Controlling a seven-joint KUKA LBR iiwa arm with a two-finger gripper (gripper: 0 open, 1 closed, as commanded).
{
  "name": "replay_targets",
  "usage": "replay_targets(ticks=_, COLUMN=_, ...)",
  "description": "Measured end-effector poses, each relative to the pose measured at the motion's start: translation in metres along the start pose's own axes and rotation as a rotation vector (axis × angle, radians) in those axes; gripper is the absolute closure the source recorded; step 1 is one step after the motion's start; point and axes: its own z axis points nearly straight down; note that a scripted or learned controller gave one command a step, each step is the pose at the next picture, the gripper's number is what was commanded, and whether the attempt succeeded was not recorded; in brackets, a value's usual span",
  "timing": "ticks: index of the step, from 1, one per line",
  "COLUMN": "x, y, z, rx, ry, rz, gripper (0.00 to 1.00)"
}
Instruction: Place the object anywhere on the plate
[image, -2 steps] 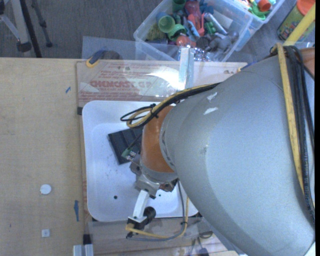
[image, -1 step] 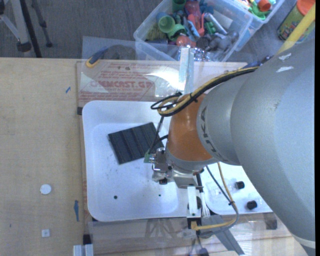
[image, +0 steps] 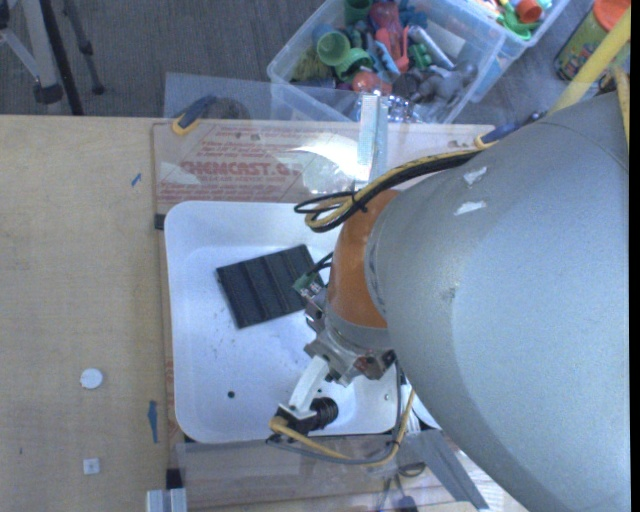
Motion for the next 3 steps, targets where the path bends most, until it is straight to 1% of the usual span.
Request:
replay_targets(ticks=1, x=0.035, y=-0.039, z=0.028, rx=-0.001, ry=0.000, rz=0.461, gripper=1.00)
replay_targets(ticks=2, x=0.007, y=-0.008, z=0.028, rx=0.016, ry=0.010, rz=0.184, gripper=1.00)
replay_targets(ticks=3, x=0.003, y=0.032, z=-0.175, rx=0.000, ry=-0.001, rz=0.129, gripper=1.00)
